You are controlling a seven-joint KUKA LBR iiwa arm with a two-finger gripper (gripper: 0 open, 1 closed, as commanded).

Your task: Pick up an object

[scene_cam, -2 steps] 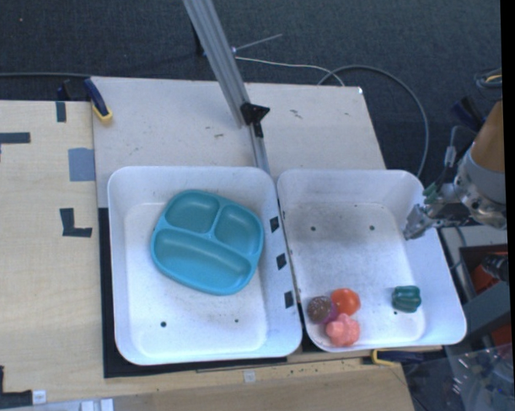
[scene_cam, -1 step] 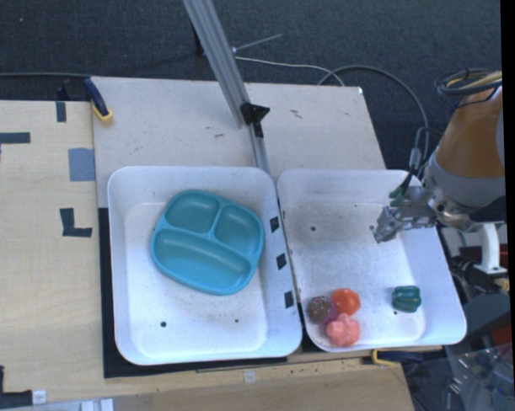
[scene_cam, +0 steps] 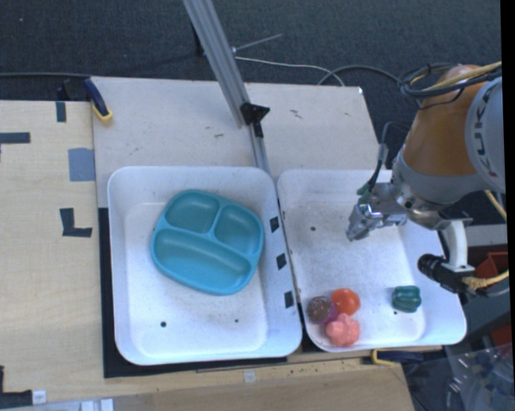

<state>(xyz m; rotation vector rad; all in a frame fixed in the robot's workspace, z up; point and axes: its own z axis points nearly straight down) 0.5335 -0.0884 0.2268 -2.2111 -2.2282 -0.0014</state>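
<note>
Four small objects lie in the right bin [scene_cam: 301, 199], along its near edge: a brownish ball [scene_cam: 319, 308], an orange one [scene_cam: 346, 301] touching it, a pink lumpy piece [scene_cam: 343, 330] just below them, and a dark green piece [scene_cam: 406, 298] apart to the right. No writing on them is legible. The gripper [scene_cam: 358, 229] hovers over the bin's middle, nothing between its fingers; whether the jaws are open or closed cannot be told. The left bin [scene_cam: 124, 247] holds a blue divided plate [scene_cam: 208, 241].
</note>
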